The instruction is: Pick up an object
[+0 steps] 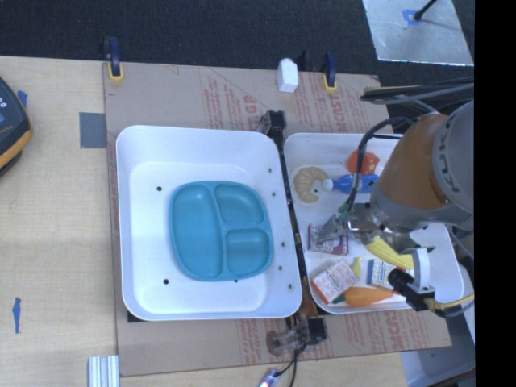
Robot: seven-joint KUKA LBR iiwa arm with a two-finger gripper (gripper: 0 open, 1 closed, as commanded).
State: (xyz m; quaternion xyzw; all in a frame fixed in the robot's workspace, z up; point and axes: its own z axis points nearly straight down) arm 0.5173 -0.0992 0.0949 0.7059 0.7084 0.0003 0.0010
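Note:
The right white bin (300, 153) holds several small objects. Among them are a tan shell-shaped piece (309, 182), a blue bottle (348, 185) and an orange item (364, 164) at the back. A yellow banana (385, 251), a red-and-white box (334, 280) and an orange carrot (368, 296) lie toward the front. My gripper (329, 232) is low in the middle of this bin, just over a pinkish packet (326, 247) and left of the banana. The arm's wrist hides what lies behind it.
The left white bin (137, 216) carries a blue divided plate (220, 230) in its middle. The divider between the bins runs just left of the gripper. Clamps and a white block sit along the cardboard's back edge.

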